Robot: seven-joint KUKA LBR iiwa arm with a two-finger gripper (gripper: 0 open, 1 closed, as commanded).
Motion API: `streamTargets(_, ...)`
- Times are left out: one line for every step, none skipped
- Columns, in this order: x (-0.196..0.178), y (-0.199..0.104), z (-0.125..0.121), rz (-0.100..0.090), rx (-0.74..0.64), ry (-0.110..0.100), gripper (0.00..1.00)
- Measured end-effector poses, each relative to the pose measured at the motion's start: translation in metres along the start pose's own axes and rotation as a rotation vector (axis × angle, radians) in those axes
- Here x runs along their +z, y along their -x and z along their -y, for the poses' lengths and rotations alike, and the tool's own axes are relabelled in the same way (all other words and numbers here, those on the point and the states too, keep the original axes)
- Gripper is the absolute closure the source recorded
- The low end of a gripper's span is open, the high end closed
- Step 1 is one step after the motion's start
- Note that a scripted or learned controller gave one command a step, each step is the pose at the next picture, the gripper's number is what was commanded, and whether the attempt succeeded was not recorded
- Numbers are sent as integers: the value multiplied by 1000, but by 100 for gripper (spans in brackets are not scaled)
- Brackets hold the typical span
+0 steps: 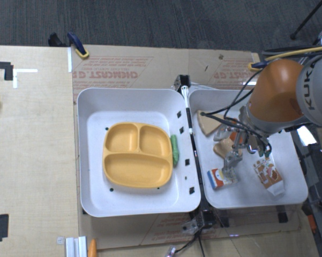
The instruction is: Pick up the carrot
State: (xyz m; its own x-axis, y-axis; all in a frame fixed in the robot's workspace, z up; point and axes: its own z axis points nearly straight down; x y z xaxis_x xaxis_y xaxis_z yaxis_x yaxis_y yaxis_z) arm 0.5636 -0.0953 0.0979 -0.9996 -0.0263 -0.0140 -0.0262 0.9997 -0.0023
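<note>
Pincer [231, 164] is low in the right bin [294, 194], hanging under the grey-and-orange arm [278, 92]. Its tips sit just above or touching the small red-and-white carton [218, 179]. Cannot tell how its tips stand; cables and wrist crowd that spot.

Carrot [235, 139], probably: a small orange sliver peeks out beside the wrist hardware, near the tan wedge [206, 124] and a brownish lump [223, 149]. Mostly hidden, so the ID is a guess.

Risks from here:
- Wrong target. The tips are closer to the carton than to the orange bit, so closing now likely grabs the carton or nothing.
- Clutter. The wedge, lump and carton are packed close, so a descent could shove the carrot aside or pinch two things.
- The snack packet [268, 176] lies just beside the tool and could get nudged on a sideways move.

Left bin [91, 191] holds a yellow divided plate [136, 155] with a green piece [174, 149] at its right edge. Not involved.
</note>
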Motion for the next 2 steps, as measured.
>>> streamTargets(-95,-10,-87,-7,44,3,0)
streamTargets(-94,22,-138,-8,-355,6,0)
